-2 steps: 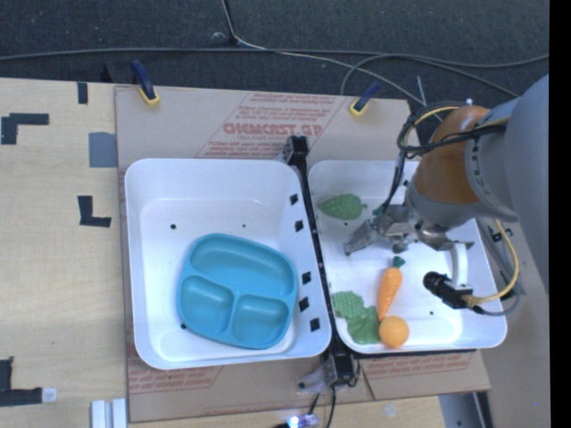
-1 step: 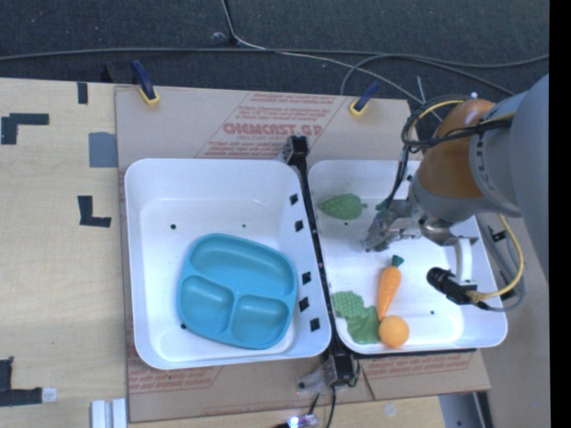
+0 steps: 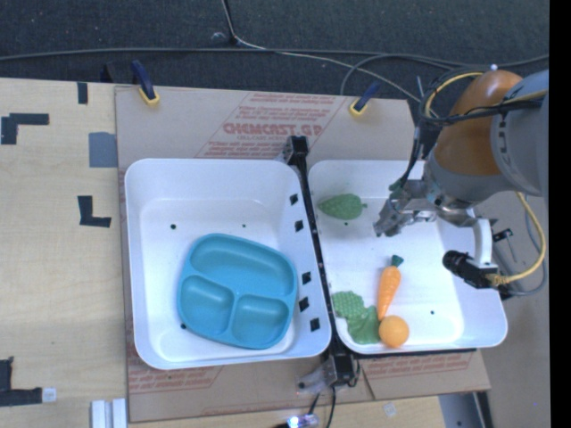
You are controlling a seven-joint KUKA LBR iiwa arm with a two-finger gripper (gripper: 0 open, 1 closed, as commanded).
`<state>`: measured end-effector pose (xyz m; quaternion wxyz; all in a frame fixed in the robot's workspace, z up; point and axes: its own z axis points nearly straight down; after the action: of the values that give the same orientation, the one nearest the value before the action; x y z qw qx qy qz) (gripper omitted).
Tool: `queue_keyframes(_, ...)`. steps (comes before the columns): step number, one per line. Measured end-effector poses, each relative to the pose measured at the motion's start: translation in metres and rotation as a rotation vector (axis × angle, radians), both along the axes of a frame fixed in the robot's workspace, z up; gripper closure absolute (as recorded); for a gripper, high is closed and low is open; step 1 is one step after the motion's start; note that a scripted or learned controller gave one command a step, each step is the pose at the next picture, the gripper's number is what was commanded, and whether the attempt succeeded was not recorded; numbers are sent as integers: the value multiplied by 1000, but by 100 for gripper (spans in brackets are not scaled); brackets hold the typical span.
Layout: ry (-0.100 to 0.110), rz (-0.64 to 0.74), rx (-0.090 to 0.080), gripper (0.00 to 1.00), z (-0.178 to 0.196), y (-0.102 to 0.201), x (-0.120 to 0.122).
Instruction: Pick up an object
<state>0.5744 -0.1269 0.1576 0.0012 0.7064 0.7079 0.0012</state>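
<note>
The right bin (image 3: 446,324) holds a toy carrot (image 3: 388,288) near its middle, an orange ball (image 3: 393,331) at the front, a green leafy toy (image 3: 355,315) at the front left, and a pale green leaf (image 3: 342,206) at the back left. My gripper (image 3: 389,221) hangs over the back of this bin, right of the pale leaf and above the carrot. Nothing shows between its fingers.
The left bin (image 3: 147,212) holds a blue divided plate (image 3: 236,290). A black divider (image 3: 308,248) runs between the bins. Two clamps (image 3: 145,87) (image 3: 361,103) hold the cardboard base at the back. Cables trail along the arm at right.
</note>
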Motion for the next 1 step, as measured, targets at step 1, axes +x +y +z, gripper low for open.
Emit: queue_keyframes(1, 0, 0, 0, 100, 43, -2, 3)
